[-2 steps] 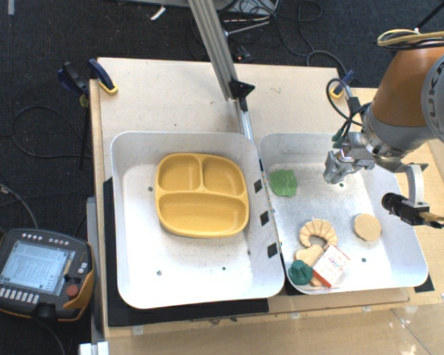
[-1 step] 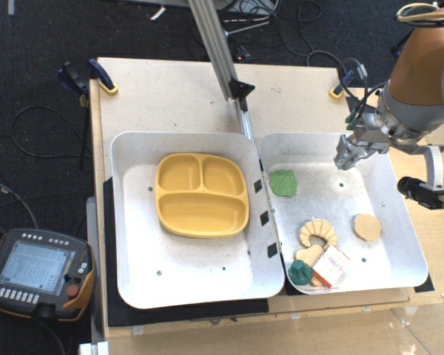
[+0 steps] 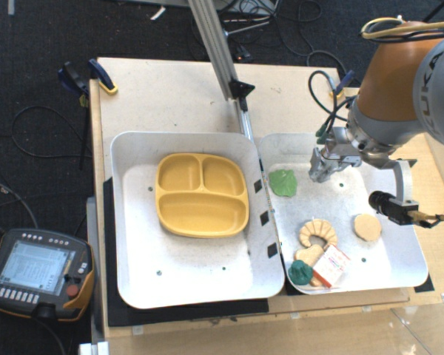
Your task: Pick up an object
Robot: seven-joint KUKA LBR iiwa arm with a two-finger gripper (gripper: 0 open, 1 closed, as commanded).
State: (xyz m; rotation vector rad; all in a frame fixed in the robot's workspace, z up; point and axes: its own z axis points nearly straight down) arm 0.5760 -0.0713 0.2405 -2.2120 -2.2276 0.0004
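Overhead, gripper (image 3: 320,170) hung above right bin (image 3: 399,268), finger state impossible to tell, near green piece (image 3: 283,183), yellow tray (image 3: 202,195) in left bin (image 3: 133,272).

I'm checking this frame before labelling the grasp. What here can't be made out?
- Gripper in the camera view: too small and blurred to tell how its fingertips stand or whether they touch the right bin.
- Dark green item: partly covered by the red-and-white packet; its shape is unclear.
- Arm: cut off by the right edge.
- Handheld pendant: its screen is unreadable.
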